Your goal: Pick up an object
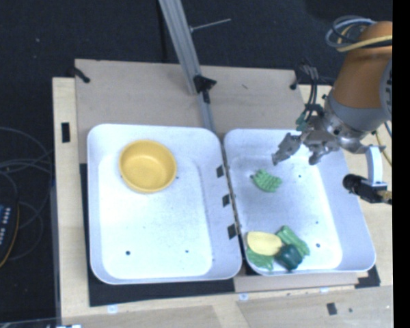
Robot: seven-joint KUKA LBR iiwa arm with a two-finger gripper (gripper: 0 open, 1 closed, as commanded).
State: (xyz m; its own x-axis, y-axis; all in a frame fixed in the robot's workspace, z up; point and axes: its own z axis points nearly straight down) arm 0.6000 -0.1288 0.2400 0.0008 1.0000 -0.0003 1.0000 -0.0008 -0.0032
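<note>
Gripper [299, 151] hung spread wide, holding nothing, over right bin [331, 183]. Green toy [266, 181] lay at its seven o'clock, near. Best bet: shift over toy, straddle its short side, descend, then close.

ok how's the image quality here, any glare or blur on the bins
Camera view: even overhead light, with the two shallow white bins bright and nearly washed out; soft overall, so the small green ridged object lacks detail; the round yellow bowl reads clearly; the grey two-finger tool casts only a faint shadow.
</note>
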